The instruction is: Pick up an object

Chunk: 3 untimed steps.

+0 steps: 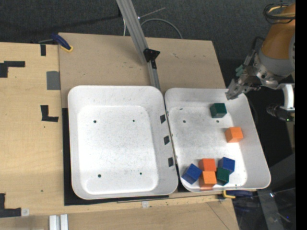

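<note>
In the right bin (254,147), small coloured cubes (209,171)

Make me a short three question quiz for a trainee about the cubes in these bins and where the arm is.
1. True or false: the small dark green cube near the far edge of the right white bin stands apart from the other cubes.
2. How many small orange cubes lie in that bin?
3. Multiple choice: the gripper is A) over the left white bin, B) at the right bin's far right corner, C) down among the near cluster of cubes.

Key: 1 true; 2 three; 3 B.
</note>
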Each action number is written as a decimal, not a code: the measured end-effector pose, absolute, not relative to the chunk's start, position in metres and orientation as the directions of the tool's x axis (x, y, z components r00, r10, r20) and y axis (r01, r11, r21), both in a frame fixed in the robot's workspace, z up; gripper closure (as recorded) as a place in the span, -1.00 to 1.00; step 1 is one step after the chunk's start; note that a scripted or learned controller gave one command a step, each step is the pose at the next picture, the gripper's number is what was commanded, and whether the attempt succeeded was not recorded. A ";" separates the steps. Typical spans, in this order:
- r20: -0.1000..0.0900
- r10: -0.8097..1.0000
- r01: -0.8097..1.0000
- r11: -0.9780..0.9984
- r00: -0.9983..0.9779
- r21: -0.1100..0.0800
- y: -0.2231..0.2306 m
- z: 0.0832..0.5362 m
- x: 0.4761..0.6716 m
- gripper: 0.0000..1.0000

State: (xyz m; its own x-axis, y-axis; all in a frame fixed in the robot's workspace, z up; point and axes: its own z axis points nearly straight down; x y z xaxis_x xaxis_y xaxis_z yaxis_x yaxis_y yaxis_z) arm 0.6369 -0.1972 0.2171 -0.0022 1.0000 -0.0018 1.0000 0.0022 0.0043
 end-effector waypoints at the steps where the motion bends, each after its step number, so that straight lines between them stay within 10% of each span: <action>1: -0.001 1.000 1.000 0.002 -0.002 0.003 -0.196 0.245 0.638 1.00; 3: 0.001 1.000 1.000 0.005 -0.005 -0.002 -0.109 0.239 0.609 1.00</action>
